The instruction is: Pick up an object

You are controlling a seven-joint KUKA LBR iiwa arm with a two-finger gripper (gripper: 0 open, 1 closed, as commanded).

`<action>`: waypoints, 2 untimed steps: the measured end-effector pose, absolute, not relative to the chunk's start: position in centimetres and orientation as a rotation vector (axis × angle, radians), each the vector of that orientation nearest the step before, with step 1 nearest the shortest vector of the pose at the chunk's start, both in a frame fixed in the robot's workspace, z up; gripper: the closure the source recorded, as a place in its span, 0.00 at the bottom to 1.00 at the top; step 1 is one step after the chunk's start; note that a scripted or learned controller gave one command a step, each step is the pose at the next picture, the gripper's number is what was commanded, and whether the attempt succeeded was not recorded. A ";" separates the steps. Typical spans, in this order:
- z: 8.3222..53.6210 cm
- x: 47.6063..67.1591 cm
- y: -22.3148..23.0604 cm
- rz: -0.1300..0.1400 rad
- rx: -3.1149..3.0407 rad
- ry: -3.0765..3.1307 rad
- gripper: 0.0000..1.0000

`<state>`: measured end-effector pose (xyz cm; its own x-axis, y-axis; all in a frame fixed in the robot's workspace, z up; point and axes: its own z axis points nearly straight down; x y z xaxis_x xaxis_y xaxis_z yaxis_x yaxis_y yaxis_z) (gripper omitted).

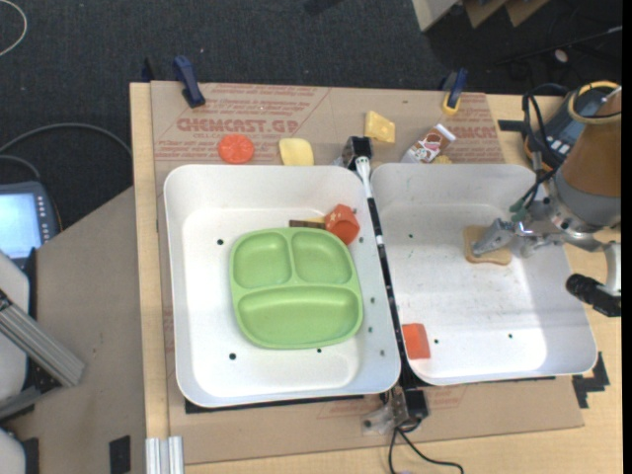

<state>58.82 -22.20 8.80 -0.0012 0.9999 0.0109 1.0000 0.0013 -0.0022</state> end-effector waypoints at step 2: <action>8.8 60.9 -10.4 -0.006 -2.225 -2.226 0.00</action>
